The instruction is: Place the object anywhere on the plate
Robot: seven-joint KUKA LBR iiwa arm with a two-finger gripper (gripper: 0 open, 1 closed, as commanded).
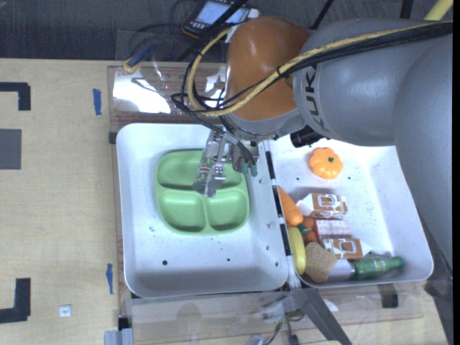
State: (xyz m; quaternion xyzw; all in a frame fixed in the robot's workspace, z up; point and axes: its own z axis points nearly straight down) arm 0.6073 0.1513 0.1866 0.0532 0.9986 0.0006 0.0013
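Hovering over the green plate (203, 201) in the left bin (136, 214), the claw (214, 172) hangs low, likely for release. Cannot tell whether it grips anything. Candidate objects, the pumpkin (325, 162) and carrot (290, 207), lie in the right bin (402, 214).

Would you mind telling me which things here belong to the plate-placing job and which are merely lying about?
Job:
- green plate, in the left bin
- gripper, over the plate

Lying about, in the right bin:
- pumpkin
- carrot
- banana
- green bottle
- printed packets

Which of these is the object to place, I cannot tell.
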